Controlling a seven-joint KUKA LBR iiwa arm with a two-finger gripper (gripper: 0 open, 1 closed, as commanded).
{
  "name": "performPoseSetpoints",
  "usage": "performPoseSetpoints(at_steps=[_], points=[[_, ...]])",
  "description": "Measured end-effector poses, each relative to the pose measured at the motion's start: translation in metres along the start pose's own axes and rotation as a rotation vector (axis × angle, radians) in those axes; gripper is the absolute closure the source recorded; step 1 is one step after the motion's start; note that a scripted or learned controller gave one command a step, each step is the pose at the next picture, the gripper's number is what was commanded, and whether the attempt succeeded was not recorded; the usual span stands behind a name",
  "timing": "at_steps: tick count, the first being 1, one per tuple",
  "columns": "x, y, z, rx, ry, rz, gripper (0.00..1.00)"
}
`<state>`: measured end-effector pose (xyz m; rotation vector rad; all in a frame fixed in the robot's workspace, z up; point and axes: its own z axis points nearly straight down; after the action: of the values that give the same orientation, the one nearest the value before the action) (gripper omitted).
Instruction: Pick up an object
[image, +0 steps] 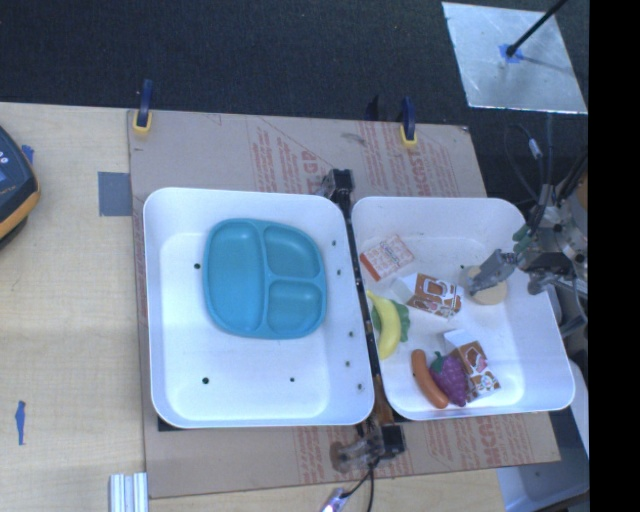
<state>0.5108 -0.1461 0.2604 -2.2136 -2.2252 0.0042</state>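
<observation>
— White bins, two of them, side by side on the bench. What sits in the left bin (170, 390)?

— One blue plate (265, 278) with three compartments, lying flat near the bin's far half. Nothing rests on it.

— And the right bin (540, 385)?

— Several small things. A banana (386, 324) lies near the left wall, long axis running from far to near, curved, with a green bit beside it. Nearer the front a sausage (428, 379) lies slanted, its far end toward the left wall and its near end toward the bin's middle. Just right of it are purple grapes (454, 377), touching a small carton (478, 368). Two more packets lie farther back: one (386, 257) by the left wall, one (435, 296) near the middle.

— Where is the gripper (495, 272)?

— Low over the right bin's far right part, reaching in from the right. A pale round object (489, 292) lies right at its tip, on the bin floor.

— Is it grasped?

— I cannot tell; the fingers are too dark and blurred to show whether they are apart or closed, or whether the pale object is between them.
</observation>
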Motion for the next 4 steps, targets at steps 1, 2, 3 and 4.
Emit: performPoseSetpoints(at_steps=[1,2,3,4], points=[[0.009,-0.035,0.082,0.001,0.0,0.0,0.0],[0.034,-0.029,0.151,-0.02,-0.01,0.001,0.0],[0.0,0.038,0.169,-0.002,0.0,0.001,0.0],[0.028,0.143,0.166,0.021,-0.001,-0.002,0.0]])
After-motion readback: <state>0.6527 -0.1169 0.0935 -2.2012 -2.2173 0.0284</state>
